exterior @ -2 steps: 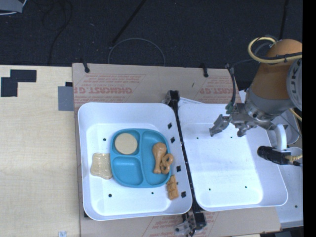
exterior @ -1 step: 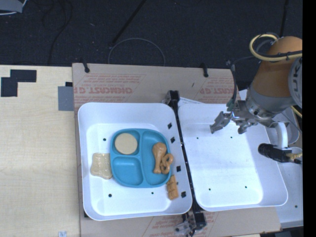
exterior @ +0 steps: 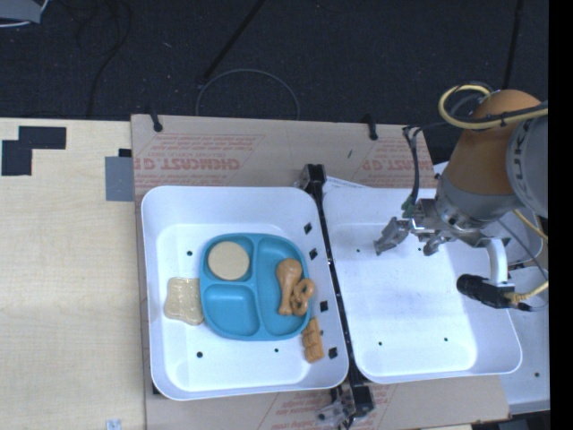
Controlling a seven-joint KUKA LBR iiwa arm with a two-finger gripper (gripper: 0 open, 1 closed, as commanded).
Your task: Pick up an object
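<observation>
In the left bin (exterior: 170,213) lies a blue sectioned plate (exterior: 242,316). A round tan disc (exterior: 227,260) sits in its upper-left section, and a brown twisted piece (exterior: 294,287) lies in its right section. A pale beige slab (exterior: 183,301) rests on the bin floor just left of the plate. A small orange-brown piece (exterior: 312,340) lies at the plate's lower right. My gripper (exterior: 410,240) hangs over the upper part of the right bin (exterior: 421,348), open, with nothing between its fingers. It is well apart from all the objects.
A black divider (exterior: 328,276) runs between the two bins. The arm's grey and orange body (exterior: 488,168) and a black cable part (exterior: 483,289) overhang the right bin's right side. Cardboard (exterior: 224,155) lies under the bins, with a wooden bench (exterior: 63,285) to the left.
</observation>
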